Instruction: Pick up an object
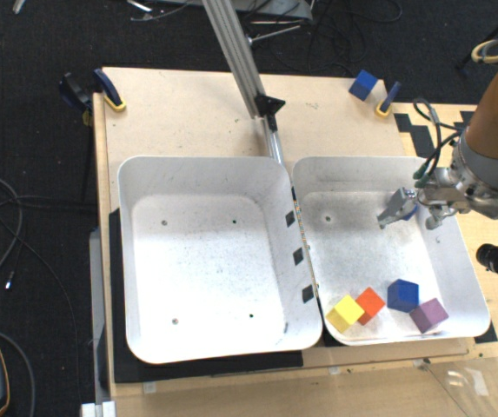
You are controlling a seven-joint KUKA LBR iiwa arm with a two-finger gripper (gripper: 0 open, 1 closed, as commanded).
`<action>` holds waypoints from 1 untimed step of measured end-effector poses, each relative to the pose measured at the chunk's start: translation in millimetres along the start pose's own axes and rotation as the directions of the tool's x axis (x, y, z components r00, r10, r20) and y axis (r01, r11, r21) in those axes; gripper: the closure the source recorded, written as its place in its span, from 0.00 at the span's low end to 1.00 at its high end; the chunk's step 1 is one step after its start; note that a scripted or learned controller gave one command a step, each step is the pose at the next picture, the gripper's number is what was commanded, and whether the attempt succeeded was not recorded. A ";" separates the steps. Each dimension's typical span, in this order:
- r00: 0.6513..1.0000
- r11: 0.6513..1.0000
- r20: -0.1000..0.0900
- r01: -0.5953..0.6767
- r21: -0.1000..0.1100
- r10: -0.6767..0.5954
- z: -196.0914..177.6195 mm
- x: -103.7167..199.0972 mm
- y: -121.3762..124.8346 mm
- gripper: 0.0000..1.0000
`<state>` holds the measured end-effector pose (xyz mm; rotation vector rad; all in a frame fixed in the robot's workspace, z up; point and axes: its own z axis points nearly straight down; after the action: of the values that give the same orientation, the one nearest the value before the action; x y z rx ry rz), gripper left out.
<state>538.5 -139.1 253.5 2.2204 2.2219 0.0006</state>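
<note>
The camera view shows four small blocks bunched at the near edge of the right bin [457, 259]: a yellow block [345, 313] touching an orange block [370, 303], then a blue block [402, 294] just beside them and a purple block [428, 314] at the end of the row, close to the bin's near right corner. Each looks like a plain solid cube with flat faces and clean edges, small enough to fit between two fingers, though the yellow and orange pair sit so tight together that getting a finger between them looks awkward. None is lifted; all rest on the bin floor, so the pick appears not yet begun. The gripper [414, 208] hangs over the far half of the same bin, well apart from the blocks, with its two fingers spread and nothing between them. What is left, as I judge it, is the whole task: move toward the near edge, come down on one block, close and lift. The left bin [136, 233] sits alongside, and another blue block [364, 85] lies on the bench [188, 111] beyond the bins.
</note>
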 end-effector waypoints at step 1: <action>1.000 1.000 0.000 -0.007 0.009 0.007 83.9 -49.9 -46.9 0.00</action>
<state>491.7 -189.0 169.6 2.2323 2.2192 -0.0103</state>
